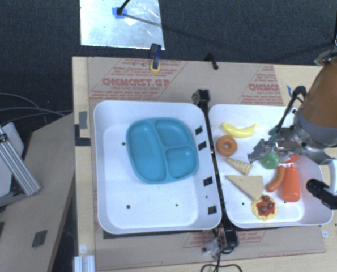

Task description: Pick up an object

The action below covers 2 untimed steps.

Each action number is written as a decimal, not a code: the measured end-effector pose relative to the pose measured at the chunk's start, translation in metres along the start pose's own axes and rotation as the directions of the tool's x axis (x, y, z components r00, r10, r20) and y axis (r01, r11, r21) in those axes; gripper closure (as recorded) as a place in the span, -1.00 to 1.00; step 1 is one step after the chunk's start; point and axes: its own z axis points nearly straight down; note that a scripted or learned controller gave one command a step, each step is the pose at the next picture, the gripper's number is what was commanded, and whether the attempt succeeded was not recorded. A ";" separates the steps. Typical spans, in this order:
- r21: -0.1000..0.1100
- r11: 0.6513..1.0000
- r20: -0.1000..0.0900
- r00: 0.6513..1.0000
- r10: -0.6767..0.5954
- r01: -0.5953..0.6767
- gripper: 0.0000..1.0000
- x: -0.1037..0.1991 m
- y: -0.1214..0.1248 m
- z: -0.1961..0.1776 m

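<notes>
Grey tool (263, 150) above green toy (269, 161)

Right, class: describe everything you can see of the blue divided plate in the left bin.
The blue divided plate looks like smooth turquoise plastic, a rounded rectangle with three compartments: one large on the left, two smaller on the right. It lies flat, turned slightly askew, on the floor of the left bin, roughly in the middle. Its compartments hold nothing, and nothing but the bin floor touches it.

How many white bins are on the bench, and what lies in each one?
2. The left bin holds a blue divided plate. The right bin holds toy food, among it a banana and a donut; the arm may hide more.
</notes>
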 end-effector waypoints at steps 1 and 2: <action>-0.004 1.000 0.000 1.000 -0.002 0.002 1.00 0.000 0.001 -0.011; -0.006 1.000 -0.002 1.000 -0.010 0.010 1.00 0.086 0.013 -0.064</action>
